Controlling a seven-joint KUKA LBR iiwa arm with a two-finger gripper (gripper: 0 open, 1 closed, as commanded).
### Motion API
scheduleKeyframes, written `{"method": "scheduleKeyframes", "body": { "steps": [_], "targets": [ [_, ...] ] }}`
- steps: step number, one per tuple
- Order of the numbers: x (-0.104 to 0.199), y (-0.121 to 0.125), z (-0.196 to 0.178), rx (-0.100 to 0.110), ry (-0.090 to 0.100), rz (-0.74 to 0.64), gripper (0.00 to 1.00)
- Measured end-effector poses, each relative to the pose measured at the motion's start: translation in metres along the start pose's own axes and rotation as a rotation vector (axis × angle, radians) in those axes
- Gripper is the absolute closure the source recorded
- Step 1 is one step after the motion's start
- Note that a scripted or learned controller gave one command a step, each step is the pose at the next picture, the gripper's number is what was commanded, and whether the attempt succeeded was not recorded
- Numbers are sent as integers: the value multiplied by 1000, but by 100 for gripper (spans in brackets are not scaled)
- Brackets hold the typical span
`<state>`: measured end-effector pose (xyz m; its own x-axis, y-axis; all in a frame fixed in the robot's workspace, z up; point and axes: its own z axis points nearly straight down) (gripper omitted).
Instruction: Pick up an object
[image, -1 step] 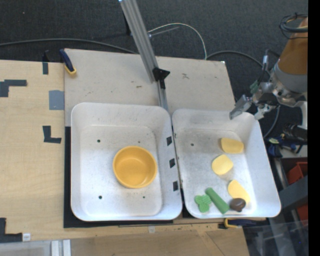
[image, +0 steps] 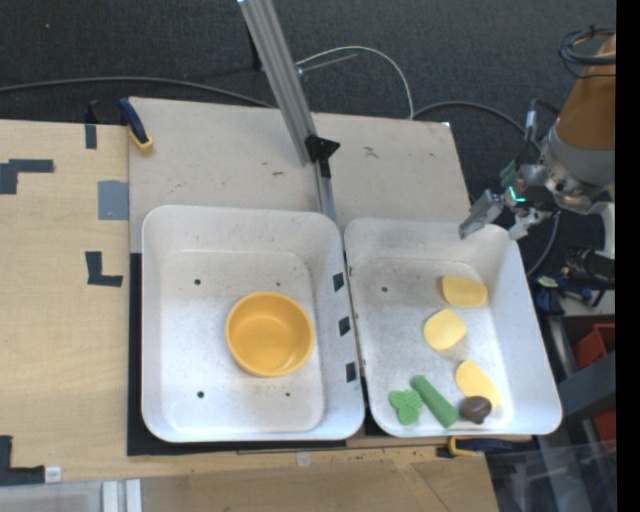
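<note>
White bins (image: 160, 300) on bench, gripper (image: 495, 218) fingers parted — empty, above rim.

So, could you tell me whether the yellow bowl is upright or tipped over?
Upright. The bowl sits in the left bin with its round rim facing up, and its inside wall and floor show from above.

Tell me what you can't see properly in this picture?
- Gripper: too small and blurry to tell how its fingers stand.
- Arm: cut off by the right edge.
- Brown thing in the right bin: too small to say what it is.
- Green toy: shape unclear, too small.
</note>
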<state>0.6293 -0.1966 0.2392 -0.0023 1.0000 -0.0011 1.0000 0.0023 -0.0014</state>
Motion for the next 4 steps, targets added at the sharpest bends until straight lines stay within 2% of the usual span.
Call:
{"method": "scheduleKeyframes", "body": {
  "steps": [2, 3, 4],
  "targets": [
    [14, -9, 96, 5, 2, 0, 0],
    [16, -9, 149, 1, 0, 0, 0],
    [16, -9, 136, 1, 0, -1, 100]
  ]
}}
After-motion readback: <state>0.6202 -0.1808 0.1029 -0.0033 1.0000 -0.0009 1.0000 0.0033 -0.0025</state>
